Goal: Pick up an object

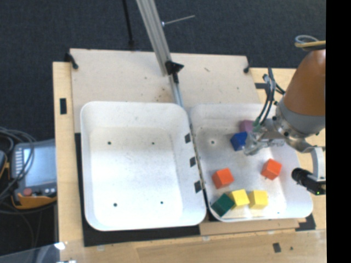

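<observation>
From my seat I see the arm reaching in from the right over the right bin, its orange band rounded and glossy above a grey wrist. The end effector sits low near the bin's upper middle, just beside a blue block on its left and a small purple block above that. Metal and cables crowd the tip, so I cannot tell how its fingers stand or whether anything sits between them.

The other blocks are small matte cubes. An orange block lies mid-bin, and a second orange block lies to its right, well apart from it. Along the lower rim a green block, a yellow block and a second yellow block form a tight row, the green one pressed close to the bin's corner wall. That edge leaves little room; the floor between the two orange blocks is more open.

The left bin is smooth white plastic with rounded corners, lightly speckled, its floor broad and open. Both bins rest on the pale wooden bench. A slanted aluminium rail crosses above the seam between them.
</observation>
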Robot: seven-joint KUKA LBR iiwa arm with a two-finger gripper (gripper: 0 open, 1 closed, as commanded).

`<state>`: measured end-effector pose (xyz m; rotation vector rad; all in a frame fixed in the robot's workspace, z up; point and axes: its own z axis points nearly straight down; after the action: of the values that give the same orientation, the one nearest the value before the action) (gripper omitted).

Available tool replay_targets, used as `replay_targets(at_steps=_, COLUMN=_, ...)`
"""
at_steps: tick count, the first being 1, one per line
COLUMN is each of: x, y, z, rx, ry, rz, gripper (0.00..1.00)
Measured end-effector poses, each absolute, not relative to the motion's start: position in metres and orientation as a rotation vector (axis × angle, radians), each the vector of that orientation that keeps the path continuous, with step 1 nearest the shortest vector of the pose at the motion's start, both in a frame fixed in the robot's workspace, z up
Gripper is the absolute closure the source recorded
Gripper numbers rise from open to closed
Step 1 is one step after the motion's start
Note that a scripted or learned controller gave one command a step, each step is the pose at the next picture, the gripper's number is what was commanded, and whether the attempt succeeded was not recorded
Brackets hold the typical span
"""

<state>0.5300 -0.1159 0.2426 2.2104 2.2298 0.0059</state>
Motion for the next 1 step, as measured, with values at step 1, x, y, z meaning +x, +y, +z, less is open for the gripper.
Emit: replay_targets(at_steps=1, x=0.5353, y=-0.0559, z=0.2452, rx=2.210, ry=2.232, rz=0.005, gripper=1.00)
